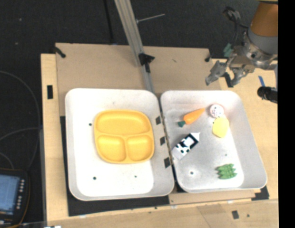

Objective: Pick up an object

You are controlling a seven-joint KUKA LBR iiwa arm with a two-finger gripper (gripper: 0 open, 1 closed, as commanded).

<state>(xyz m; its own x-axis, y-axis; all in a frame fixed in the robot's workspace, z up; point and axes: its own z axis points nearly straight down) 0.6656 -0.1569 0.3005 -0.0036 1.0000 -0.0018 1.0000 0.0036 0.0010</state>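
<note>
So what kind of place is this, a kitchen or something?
More likely a robot test bench. A robot arm hangs over two white bins; one holds a yellow tray, the other toy food like a carrot.

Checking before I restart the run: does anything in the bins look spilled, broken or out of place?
Nothing stands out. The yellow tray sits flat in the left bin; the toys lie loose in the right bin.

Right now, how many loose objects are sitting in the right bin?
5. A toy carrot and a small pink-and-white round piece at the back, a yellow lemon-like piece beside them, a black-and-white carton mid-left, a green piece front right. None look hidden.
</note>
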